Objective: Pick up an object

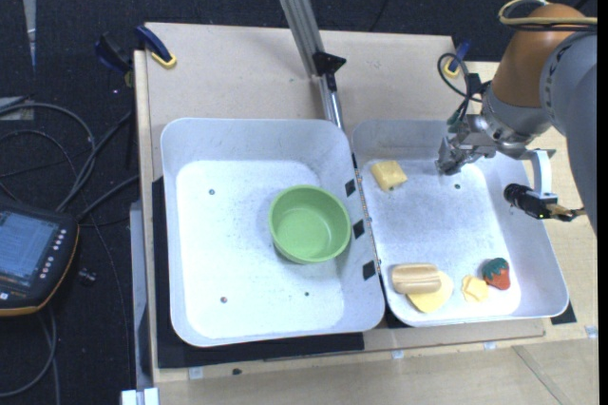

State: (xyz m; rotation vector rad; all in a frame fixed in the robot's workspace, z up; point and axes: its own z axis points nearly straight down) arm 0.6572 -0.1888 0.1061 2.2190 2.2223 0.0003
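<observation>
My gripper (454, 161) hangs over the back of the right bin (429, 135), with nothing visible between its fingers. A pale yellow block (388, 175) lies to its left near the bin's back left corner. At the front of that bin lie a tan bun-like piece (416, 278) on a yellow wedge (429, 298), a small yellow chunk (475, 289) and a red strawberry-like toy (497, 274). A green bowl (309, 223) stands in the left bin (218, 203).
A slanted metal pole (296, 4) runs from the back down to the gap between the bins. Cables and a clip (532, 200) hang off the arm at the right bin's right side. A pendant (28, 256) lies on the floor at left.
</observation>
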